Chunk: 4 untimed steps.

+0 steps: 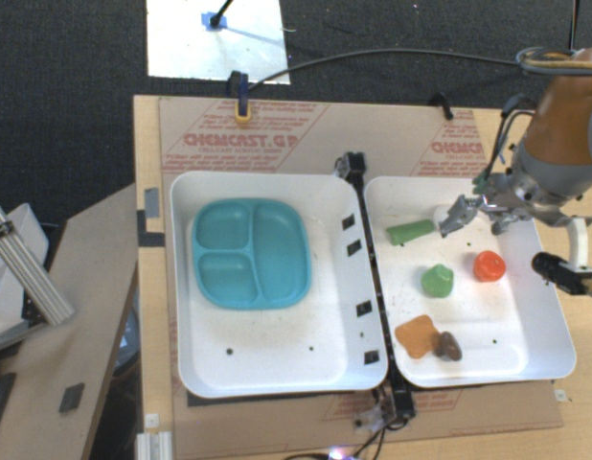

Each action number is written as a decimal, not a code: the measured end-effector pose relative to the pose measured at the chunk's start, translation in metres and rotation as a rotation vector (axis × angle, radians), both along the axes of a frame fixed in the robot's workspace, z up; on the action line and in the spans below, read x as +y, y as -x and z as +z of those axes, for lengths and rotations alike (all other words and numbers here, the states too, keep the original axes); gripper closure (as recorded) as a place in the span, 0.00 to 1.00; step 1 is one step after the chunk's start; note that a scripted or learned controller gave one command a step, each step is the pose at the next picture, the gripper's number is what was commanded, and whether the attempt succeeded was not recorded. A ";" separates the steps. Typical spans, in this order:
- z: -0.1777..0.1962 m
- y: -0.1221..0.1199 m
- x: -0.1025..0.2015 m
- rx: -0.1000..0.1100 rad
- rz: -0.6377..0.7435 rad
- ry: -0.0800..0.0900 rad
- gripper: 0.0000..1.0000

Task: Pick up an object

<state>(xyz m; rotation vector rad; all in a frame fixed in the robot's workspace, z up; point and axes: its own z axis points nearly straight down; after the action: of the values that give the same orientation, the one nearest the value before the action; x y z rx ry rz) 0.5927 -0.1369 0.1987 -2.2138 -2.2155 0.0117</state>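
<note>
The right bin (535, 353) holds several small objects: a flat green piece (409, 230) at the upper left, a round green item (437, 280) in the middle, a red-orange round item (489, 266) to its right, an orange chunk (417, 335) and a dark brown lump (448, 347) near the front. My gripper (457, 218) hangs over the upper part of this bin, just right of the flat green piece, with nothing visibly between its fingers. The grey arm with its orange band (562, 113) reaches in from the right.
The left bin (210, 372) carries a teal divided plate (251, 254). A black clip strip (365, 276) runs along the seam between the bins. A black cable (392, 56) arcs over the cardboard behind them, and a black part of the arm (562, 274) sits at the right bin's edge.
</note>
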 end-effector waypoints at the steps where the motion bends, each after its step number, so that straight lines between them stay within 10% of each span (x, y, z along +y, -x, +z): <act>1: 0.008 -0.003 0.000 -0.014 0.002 0.002 0.00; 4: -0.115 -0.013 0.014 -0.011 0.002 0.001 0.00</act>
<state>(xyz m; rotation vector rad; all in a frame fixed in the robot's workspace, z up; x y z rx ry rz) 0.6055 -0.1234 0.0832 -2.2176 -2.2242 0.0005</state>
